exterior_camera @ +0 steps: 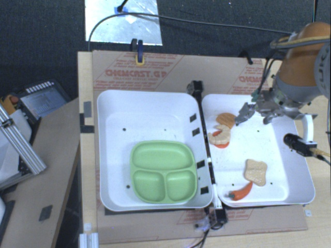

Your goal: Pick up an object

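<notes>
So: the arm hangs over the right bin, with the pincer at the bin's upper part, just right of the brown roll. Two dark fingers show, one pointing toward the roll, the other further right; they stand spread apart with nothing between them. Nothing is held.

Candidate objects, all placed relative to the right bin:
- brown roll, upper left, close to the divider with the left bin.
- white-and-red piece, directly below the roll and touching or nearly touching it; I cannot tell which.
- bread slice, lower centre, lying apart from the others.
- orange carrot-like piece, near the bottom wall, just below-left of the bread slice.

The green divided plate sits in the left bin, not relevant to this try.

Judgement: the step in hand is the approach. The roll is nearest, so it is the likely target. To do it well:
- centre the fingers over the roll alone before descending; the white-and-red piece crowds it from below, so close across the axis that avoids that neighbour.
- keep clear of the bin's left wall.
- descend fully, then close.

Risk: the rounded roll may slip out sideways. The bread slice, being isolated, looks like the easier alternative.
</notes>
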### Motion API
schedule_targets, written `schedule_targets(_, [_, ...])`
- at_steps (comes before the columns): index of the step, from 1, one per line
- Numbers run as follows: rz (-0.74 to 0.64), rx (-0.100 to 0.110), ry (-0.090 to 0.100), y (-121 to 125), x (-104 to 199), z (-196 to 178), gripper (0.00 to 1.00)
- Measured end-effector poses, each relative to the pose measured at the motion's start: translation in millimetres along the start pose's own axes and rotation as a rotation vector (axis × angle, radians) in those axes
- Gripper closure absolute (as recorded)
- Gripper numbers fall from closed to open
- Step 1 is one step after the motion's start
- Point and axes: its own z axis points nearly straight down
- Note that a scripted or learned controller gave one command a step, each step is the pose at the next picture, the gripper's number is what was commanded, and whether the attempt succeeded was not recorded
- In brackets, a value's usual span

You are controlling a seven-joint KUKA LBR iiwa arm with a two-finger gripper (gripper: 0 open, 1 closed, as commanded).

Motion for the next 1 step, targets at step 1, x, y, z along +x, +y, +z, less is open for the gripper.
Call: schedule_targets(1, [-0.002, -0.013, -0.002, 2.7, 0.1, -7.0, 0.0])
